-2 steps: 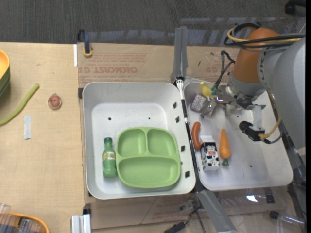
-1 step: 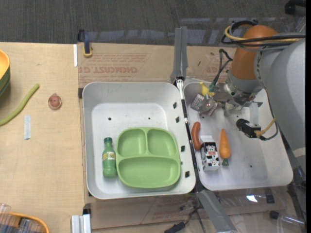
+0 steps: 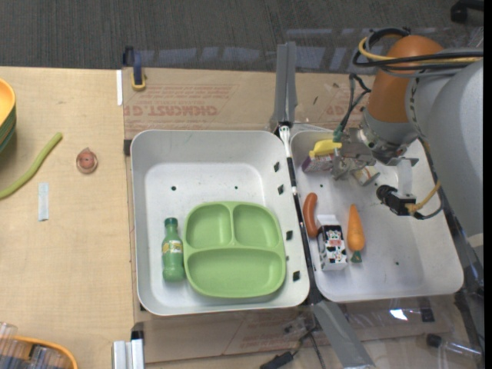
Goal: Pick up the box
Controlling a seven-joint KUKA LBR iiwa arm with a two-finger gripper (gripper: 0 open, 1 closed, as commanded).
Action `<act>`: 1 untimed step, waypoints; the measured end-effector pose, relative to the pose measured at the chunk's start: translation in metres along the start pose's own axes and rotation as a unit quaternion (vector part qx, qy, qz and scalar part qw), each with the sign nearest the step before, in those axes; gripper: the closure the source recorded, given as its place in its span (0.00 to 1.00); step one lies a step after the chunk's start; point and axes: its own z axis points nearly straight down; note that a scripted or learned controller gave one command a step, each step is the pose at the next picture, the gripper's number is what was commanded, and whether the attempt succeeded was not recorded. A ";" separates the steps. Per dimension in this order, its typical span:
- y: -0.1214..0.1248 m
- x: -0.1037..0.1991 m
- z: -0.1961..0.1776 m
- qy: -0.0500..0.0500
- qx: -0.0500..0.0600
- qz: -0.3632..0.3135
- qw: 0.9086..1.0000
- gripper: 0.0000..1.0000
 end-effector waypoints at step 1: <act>0.007 -0.022 -0.096 0.001 -0.018 -0.073 0.997 1.00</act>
